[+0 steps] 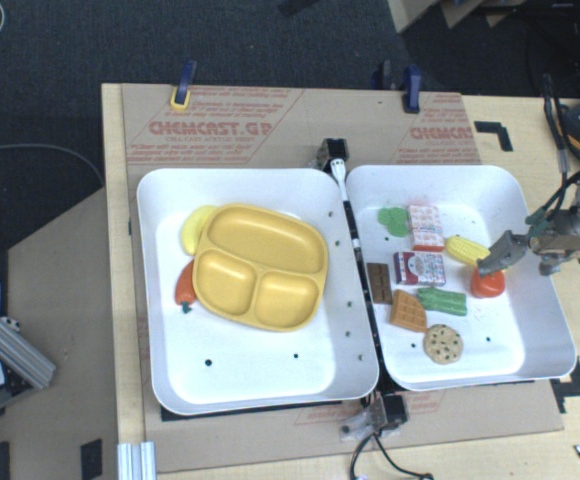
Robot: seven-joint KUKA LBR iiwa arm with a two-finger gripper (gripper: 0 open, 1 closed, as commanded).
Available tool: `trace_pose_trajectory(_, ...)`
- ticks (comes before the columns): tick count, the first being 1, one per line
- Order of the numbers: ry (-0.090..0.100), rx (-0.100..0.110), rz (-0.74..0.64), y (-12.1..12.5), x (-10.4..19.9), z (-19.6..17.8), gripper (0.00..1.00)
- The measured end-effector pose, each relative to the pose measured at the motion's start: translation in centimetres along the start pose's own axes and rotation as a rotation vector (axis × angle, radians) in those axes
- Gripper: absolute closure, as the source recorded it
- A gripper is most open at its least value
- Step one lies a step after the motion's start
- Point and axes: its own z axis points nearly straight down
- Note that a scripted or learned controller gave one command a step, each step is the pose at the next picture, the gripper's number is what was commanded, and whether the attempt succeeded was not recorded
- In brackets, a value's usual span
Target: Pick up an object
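1. Gripper (498, 258): I read it at the right bin's (540, 353) right side, reaching in over the rim, tip just above a red piece (487, 285) and beside the yellow corn (466, 249). Whether the jaws are open or closed I cannot tell; they read as one dark grey shape, and I see nothing clearly held between them.
2. Likely target: the red piece, lying in the right bin near its right wall, touching or just under the tip. This is my judgement from position alone.
3. Other right-bin stock: green piece (395, 220), pink box (425, 225), red-and-white packet (421, 267), brown bar (378, 282), waffle (407, 311), green pod (442, 301), cookie (442, 344).
4. Left bin (250, 383): yellow tray (258, 265), with a yellow item (194, 228) and a red-orange item (185, 285) poking out from under its left edge.
5. Risks: the red piece looks low and rounded, so the fingers may slide off; the corn sits close enough to be nudged or pinched along with it; the nearby wall may block one finger.
6. Hard to make out: the fingertips, the red piece's upper edge beneath them, the arm cut off at the right, both items half hidden under the tray.
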Motion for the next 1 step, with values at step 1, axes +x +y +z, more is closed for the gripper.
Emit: trace_pose_trajectory(1, 0.003, 0.008, 0.001, -0.14, -0.2, 6.34, 0.0)
